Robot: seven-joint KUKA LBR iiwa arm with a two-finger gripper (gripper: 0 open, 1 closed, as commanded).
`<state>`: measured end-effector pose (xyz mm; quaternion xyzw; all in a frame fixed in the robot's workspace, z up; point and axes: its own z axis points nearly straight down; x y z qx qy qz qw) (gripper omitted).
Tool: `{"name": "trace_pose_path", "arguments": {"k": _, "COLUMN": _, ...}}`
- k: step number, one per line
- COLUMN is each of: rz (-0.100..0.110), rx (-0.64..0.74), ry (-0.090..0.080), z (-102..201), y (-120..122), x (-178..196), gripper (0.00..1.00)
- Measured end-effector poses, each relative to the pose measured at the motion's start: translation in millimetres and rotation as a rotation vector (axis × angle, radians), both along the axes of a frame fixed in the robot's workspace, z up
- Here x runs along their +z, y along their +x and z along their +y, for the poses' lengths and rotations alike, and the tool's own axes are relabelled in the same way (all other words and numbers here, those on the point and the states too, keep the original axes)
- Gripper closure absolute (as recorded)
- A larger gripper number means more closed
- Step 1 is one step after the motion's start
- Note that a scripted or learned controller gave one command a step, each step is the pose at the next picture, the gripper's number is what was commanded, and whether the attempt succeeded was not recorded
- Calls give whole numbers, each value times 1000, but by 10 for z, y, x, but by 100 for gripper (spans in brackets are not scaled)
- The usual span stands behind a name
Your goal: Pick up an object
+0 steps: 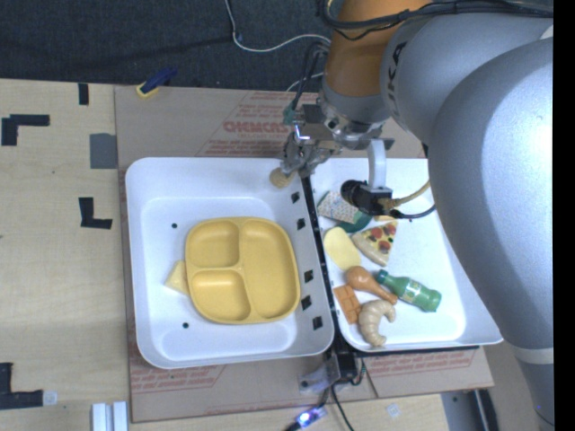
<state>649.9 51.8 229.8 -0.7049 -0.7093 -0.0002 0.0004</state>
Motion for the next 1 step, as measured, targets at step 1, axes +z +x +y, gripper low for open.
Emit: {"name": "trace_pose_path", "arguments": {"k": 1, "rz": 1, "rx": -4, "ry": -3, "z": -54, "y": 87, "x": 4, "gripper": 100}}
